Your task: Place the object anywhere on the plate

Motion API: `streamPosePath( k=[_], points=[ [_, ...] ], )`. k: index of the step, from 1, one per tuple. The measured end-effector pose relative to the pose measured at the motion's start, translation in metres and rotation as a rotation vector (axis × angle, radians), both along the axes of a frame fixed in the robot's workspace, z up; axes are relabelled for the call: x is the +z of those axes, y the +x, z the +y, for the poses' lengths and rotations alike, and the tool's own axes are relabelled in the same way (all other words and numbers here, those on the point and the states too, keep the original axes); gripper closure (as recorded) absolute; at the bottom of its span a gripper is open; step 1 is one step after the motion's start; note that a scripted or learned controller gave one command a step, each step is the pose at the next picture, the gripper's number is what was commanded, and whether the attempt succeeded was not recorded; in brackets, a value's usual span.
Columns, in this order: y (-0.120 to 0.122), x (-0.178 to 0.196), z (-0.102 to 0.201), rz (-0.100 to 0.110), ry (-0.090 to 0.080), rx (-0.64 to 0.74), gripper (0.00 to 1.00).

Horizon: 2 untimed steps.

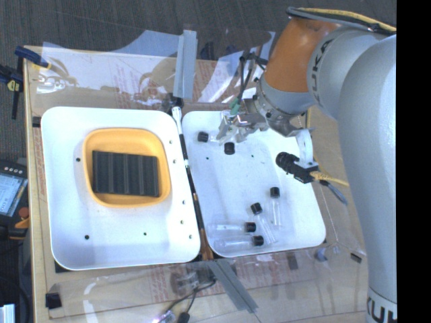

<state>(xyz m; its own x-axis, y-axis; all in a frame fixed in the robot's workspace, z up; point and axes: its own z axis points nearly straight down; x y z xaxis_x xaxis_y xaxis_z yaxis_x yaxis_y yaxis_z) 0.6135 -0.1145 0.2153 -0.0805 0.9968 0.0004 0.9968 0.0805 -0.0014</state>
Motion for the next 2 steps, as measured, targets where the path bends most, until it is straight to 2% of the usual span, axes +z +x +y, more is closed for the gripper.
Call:
streamPosePath(
  k=[1,2],
  points=[
    [0.016,0.004,0.045,-0.002,0.0,0.118,1.0],
    [0.021,-0.021,0.081,0.004,0.001,0.365,1.0]
  ],
)
